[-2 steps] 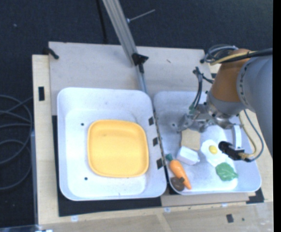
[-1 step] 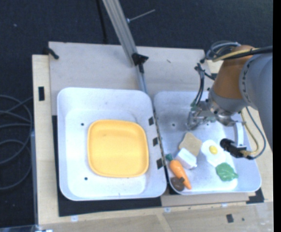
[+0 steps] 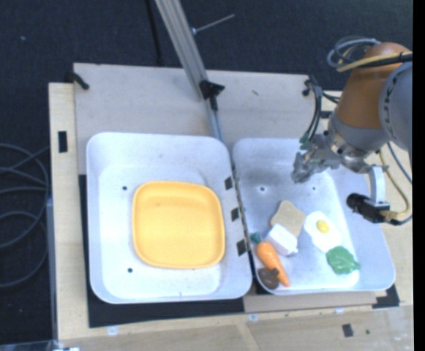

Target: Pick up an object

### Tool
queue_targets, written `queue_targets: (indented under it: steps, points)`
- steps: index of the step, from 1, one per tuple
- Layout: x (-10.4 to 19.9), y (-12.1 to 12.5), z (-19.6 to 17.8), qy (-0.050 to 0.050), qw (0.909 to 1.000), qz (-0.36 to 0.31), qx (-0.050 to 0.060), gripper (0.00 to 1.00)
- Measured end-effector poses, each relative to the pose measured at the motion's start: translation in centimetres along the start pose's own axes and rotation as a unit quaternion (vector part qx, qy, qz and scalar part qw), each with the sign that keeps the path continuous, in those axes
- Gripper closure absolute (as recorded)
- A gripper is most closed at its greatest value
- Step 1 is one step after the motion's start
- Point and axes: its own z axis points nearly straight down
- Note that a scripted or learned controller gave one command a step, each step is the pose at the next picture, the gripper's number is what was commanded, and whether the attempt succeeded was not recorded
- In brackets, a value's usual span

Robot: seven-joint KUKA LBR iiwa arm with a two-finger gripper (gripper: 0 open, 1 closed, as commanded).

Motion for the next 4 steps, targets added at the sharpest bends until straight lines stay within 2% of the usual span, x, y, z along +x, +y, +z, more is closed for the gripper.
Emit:
queue_targets:
  steps: [1,2,3,4]
  points:
    - [0.1,-0.5,-6.1,0.000,1.0000,0.000,0.000,1.00]
    - [0.1,-0.5,-8.0,0.000,1.0000,0.000,0.001,1.00]
    - [5.7,0.2,-6.8,0.000,1.0000,-0.002,0.003,1.00]
    - [10.6,1.2,-7.7,0.001,1.0000,-0.002,0.002,1.00]
